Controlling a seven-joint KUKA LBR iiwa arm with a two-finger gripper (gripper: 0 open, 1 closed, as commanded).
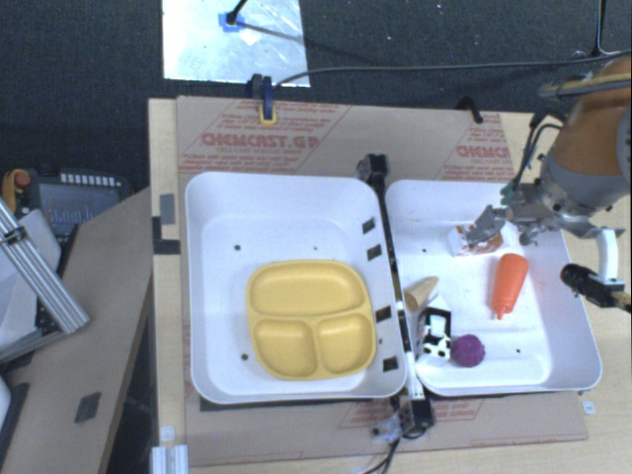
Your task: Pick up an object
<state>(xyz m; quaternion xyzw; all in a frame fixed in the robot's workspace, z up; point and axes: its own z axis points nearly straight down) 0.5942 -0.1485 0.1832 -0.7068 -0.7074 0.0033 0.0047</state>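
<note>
Carrot [509, 282]: orange, tapered, lying flat.

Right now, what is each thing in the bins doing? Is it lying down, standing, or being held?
Carrot: lying flat in the right bin, untouched.
Purple ball: resting in the right bin beside the cow toy.
Cow toy: resting near the divider.
Cone: lying on its side.
Yellow tray: flat in the left bin.
Gripper: low over a small orange and white item.
</note>
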